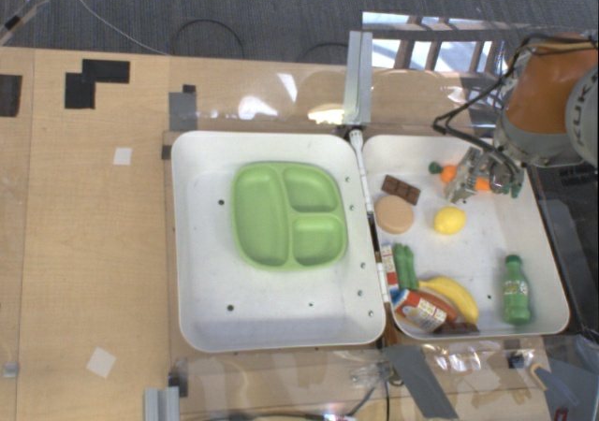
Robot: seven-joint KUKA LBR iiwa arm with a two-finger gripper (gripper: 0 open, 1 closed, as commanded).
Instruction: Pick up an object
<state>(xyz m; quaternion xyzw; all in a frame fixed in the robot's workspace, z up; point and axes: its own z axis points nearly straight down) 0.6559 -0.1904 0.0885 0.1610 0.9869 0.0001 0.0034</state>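
My gripper (465, 183) hangs over the far part of the right bin (543, 223), below the orange-banded wrist (547, 92). Orange carrot pieces with a green top (442, 169) lie right beside it; whether they touch the gripper I cannot tell. A yellow lemon (450, 220) sits just in front of the gripper. A brown chocolate bar (401, 189) and a round tan bun (394, 215) lie to the left. Nearer the front are a green bottle (514, 289), a banana (453, 296), a green stick-shaped item (405, 266) and a red-and-white packet (423, 310).
The left bin (201, 251) holds a green divided plate (288, 214). A ridge (367, 213) separates the two bins. Metal brackets (358, 73) and cables stand behind the bins. Bare wooden bench (84, 223) stretches to the left.
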